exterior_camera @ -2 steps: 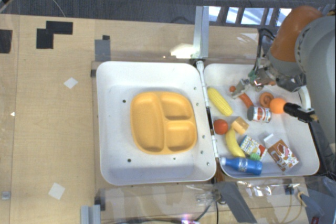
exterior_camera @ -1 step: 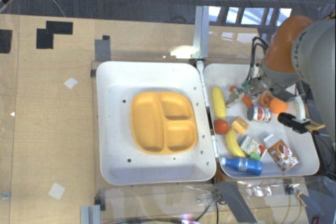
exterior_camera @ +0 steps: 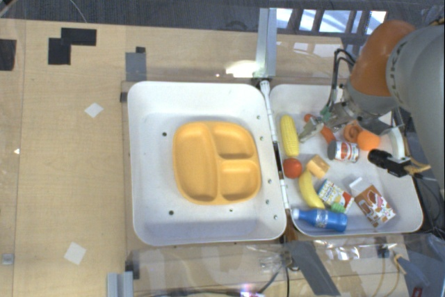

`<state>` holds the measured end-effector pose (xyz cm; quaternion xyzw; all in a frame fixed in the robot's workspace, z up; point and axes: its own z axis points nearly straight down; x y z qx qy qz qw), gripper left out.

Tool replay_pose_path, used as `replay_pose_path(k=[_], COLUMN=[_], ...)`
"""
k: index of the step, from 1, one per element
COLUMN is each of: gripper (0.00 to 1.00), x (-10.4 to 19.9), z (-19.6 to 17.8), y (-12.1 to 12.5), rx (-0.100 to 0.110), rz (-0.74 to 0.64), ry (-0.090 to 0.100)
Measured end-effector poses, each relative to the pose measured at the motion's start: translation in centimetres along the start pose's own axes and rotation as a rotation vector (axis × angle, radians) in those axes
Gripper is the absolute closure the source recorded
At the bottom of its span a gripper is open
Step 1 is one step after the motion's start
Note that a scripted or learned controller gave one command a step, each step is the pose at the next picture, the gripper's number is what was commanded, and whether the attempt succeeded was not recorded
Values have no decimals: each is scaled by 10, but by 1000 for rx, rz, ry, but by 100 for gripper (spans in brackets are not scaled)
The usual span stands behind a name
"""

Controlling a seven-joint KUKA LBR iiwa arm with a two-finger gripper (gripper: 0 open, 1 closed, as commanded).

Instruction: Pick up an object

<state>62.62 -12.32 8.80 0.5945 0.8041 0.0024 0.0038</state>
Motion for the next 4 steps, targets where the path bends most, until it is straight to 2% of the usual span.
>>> replay_pose_path(k=[1, 2, 3, 4], gripper=[0, 0, 0, 0], x=[-1, 19, -32, 7], z=[1, 0, -7, 0], y=[47, 46, 6, 11], rx=[1, 1, 1, 0], rz=[245, 191, -141, 106], ry=[0, -3, -1, 1])
